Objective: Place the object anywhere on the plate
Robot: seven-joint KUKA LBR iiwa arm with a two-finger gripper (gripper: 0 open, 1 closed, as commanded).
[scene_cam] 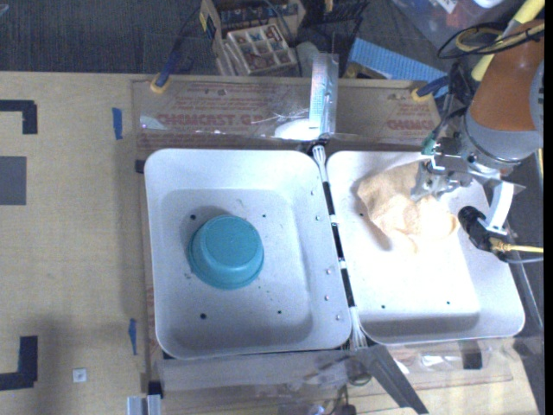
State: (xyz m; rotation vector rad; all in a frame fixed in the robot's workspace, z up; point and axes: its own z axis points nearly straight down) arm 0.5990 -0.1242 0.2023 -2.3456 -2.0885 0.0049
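Observation:
A round blue plate (pixel 226 251) lies in the left white bin (pixel 173 188), a little left of its middle. In the upper part of the right white bin (pixel 432 301) lies the object, a crumpled pale cream and orange cloth-like thing (pixel 399 209). My gripper (pixel 429 185) reaches in from the right and hangs low over that thing's upper right edge, touching or nearly touching it. The grey wrist with its orange band (pixel 511 93) rises above it at the right edge of the view.
A ridge (pixel 335 232) where the two bins meet separates them. A cardboard wall (pixel 233 115) stands behind both bins. A black fitting on a cable (pixel 473 223) hangs just right of the cloth-like thing. Boxes and clutter (pixel 255 33) lie beyond the bench.

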